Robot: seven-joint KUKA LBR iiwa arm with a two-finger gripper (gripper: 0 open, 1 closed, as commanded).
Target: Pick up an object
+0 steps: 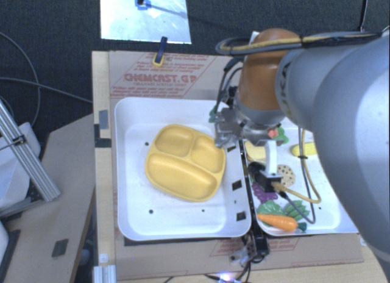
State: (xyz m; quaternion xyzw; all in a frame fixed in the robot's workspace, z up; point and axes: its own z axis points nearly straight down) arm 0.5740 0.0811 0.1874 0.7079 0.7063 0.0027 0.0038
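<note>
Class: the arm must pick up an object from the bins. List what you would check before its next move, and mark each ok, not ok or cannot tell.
1. Objects available: carrot, grapes, cookie lie in the right bin: ok.
2. Yellow divided plate lies flat in the left bin: ok.
3. Pincer sits near the divider between the bins: ok.
4. Pincer open or shut: cannot tell.
5. Object held: cannot tell.
6. Cables loop over the right bin's objects: not ok.
</note>
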